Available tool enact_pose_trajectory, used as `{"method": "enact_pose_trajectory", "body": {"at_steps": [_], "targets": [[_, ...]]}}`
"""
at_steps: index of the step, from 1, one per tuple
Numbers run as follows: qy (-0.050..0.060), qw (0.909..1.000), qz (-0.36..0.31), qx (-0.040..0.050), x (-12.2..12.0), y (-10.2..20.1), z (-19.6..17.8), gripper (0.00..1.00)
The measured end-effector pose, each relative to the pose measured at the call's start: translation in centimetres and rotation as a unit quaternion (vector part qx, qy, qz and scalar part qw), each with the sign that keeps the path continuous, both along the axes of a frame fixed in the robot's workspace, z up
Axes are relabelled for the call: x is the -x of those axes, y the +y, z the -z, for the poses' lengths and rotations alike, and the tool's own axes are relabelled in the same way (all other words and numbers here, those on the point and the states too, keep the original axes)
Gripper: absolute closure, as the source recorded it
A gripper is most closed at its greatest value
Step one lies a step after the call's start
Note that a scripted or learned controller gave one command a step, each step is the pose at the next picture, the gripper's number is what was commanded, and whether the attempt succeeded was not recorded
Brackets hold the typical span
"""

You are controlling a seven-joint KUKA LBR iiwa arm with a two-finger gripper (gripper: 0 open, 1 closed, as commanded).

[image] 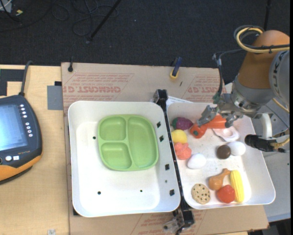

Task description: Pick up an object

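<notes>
My gripper (211,117) hangs over the back of the right bin (264,180), reaching in from the right. An orange toy carrot (205,126) lies slantwise between its fingers, its tip pointing down-left toward a purple toy (183,123). The carrot overlaps a pale pink piece (230,132) beneath it. The fingers are shut on the carrot.
The right bin also holds a yellow toy (179,136), a pink toy (183,152), two white eggs (196,161), a brown ball (223,152), a cookie (201,193), a drumstick (218,179), a tomato (226,194) and corn (237,185). A green divided plate (127,142) lies in the left bin (83,180).
</notes>
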State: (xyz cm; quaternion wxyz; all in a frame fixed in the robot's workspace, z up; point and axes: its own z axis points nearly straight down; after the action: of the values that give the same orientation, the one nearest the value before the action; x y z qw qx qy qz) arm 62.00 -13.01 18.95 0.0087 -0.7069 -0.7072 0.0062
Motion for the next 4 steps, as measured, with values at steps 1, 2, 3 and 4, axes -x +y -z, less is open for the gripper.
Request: {"method": "enact_pose_trajectory", "body": {"at_steps": [1,2,3,4], "targets": [[-0.006,1.0000,-0.001,0.0008,-0.3,0.0,-0.7,0.00],[-0.005,1.0000,-0.001,0.0007,-0.9,-0.1,5.7,0.00],[-0.006,1.0000,-0.001,0.0024,-0.8,0.0,10.8,0.00],[-0.006,1.0000,0.000,0.0008,-0.9,0.0,9.8,1.00]]}}
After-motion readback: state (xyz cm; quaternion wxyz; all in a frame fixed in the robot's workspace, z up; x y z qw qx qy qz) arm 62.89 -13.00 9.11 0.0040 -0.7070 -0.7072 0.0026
